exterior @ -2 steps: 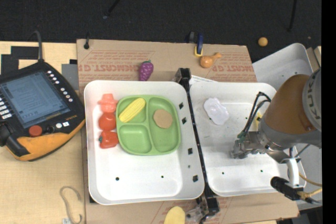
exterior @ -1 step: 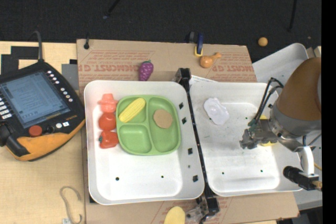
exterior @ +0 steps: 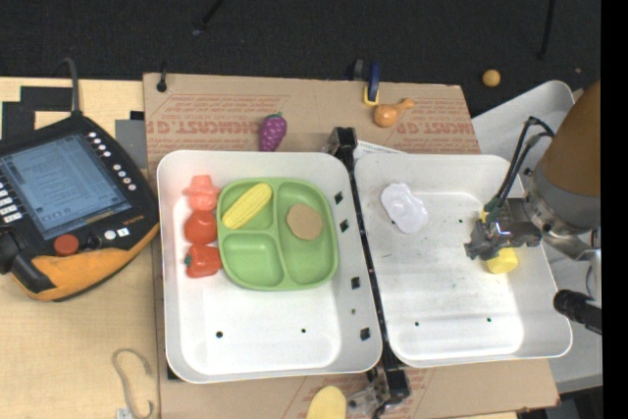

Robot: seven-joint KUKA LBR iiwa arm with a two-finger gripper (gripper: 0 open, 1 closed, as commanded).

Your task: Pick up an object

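Observation:
My gripper [exterior: 488, 245] hangs low over the right side of the right bin [exterior: 451, 329]. A small yellow object [exterior: 503, 261] lies right beneath and beside the fingertips; the view does not settle whether it is held. A crumpled white object [exterior: 403, 208] rests in the same bin's upper left. In the left bin [exterior: 255, 339] a green divided plate [exterior: 278, 235] carries a yellow corn cob [exterior: 244, 204] and a brown round piece [exterior: 305, 223]. Red and pink toy foods [exterior: 200, 227] lie to the plate's left.
Behind the bins, a purple grape toy [exterior: 273, 130] and an orange pear-like toy [exterior: 391, 111] lie on the cardboard. A yellow object [exterior: 327, 401] sits at the front edge. A teach pendant [exterior: 69, 201] lies at left.

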